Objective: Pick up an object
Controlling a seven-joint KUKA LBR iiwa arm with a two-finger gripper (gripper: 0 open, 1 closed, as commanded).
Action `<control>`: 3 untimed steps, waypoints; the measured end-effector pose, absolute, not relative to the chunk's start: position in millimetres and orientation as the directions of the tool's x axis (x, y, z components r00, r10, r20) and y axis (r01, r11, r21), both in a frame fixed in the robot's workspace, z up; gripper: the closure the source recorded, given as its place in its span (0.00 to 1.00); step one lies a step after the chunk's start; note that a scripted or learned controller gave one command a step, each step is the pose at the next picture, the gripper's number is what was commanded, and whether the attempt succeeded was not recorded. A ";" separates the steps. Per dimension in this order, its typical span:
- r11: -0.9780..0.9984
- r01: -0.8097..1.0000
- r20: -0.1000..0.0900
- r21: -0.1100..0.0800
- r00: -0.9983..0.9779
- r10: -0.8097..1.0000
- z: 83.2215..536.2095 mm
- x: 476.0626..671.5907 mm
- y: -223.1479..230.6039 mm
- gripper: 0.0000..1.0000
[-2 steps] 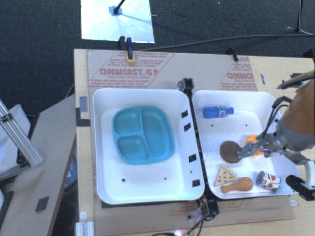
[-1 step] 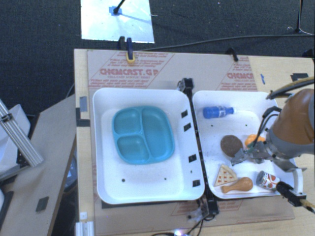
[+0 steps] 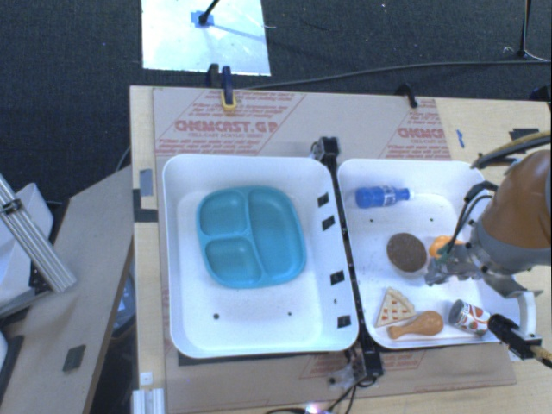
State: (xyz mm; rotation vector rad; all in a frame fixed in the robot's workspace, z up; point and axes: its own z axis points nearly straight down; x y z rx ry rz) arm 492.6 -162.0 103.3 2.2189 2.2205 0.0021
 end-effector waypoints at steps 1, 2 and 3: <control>0.005 1.000 -0.002 0.006 -0.005 1.000 149.3 500.2 -157.7 1.00; 0.004 1.000 -0.002 0.008 -0.004 1.000 203.2 502.3 -158.1 1.00; 0.009 1.000 0.001 0.002 -0.009 1.000 208.2 500.8 -114.9 1.00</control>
